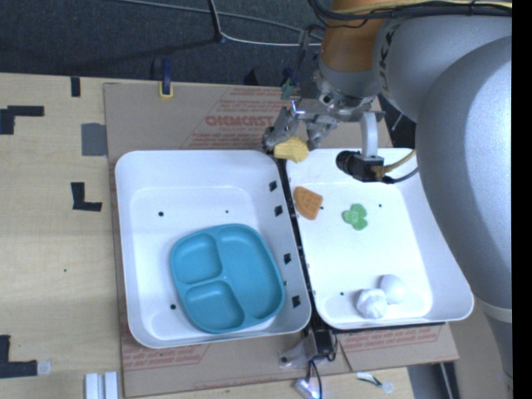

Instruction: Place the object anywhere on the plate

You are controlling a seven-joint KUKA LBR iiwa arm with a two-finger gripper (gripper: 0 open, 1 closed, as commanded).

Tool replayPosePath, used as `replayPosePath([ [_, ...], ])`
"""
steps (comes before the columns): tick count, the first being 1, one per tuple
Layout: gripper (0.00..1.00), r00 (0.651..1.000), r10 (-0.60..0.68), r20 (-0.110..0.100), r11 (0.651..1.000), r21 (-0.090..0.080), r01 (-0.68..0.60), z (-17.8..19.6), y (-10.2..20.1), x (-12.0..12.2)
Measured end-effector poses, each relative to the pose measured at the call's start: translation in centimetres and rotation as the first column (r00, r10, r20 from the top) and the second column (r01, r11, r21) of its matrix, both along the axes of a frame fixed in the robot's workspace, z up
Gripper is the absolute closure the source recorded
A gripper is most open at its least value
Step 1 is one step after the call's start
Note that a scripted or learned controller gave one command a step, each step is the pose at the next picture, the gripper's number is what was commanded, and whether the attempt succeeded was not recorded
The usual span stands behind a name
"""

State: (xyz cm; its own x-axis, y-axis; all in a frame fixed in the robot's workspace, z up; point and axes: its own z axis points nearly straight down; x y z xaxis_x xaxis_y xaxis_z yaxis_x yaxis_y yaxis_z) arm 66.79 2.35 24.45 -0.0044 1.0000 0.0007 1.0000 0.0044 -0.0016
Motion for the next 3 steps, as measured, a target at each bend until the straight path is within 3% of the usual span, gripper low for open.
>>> replayPosePath([
  [1,1.00,1.000,-0.007,0.002,1.000,-0.002,0.007,0.8,-4.7,0.0],
  [2,1.00,1.000,0.000,0.001,1.000,0.000,0.000,1.0,1.1,-1.0],
  [3,1.00,1.000,0.001,0.001,1.000,0.000,-0.001,1.5,6.8,0.0],
])
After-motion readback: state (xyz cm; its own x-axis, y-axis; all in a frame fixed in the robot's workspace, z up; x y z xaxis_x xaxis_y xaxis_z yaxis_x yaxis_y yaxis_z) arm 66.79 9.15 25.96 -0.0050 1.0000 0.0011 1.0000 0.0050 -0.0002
